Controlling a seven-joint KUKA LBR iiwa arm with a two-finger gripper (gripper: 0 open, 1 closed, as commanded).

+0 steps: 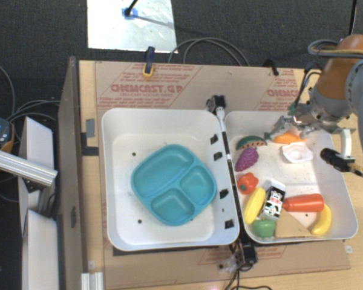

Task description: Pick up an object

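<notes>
Nearest me, on the bench [169, 80], sit two white bins: the left bin [118, 180] with a teal divided plate [172, 184], the right bin [345, 219] crowded with toy food. My arm [345, 80] reaches in over its far corner. Its pincer [292, 124] hangs just above a small orange piece [287, 138]; I cannot tell how wide it stands or whether it grips anything. I'd descend straight, centre on that piece, and avoid the white cup [297, 153] beside it.

Bench [169, 77] (brown printed cardboard top) bears two white bins: left bin [118, 180], right bin [342, 207], touching.
</notes>
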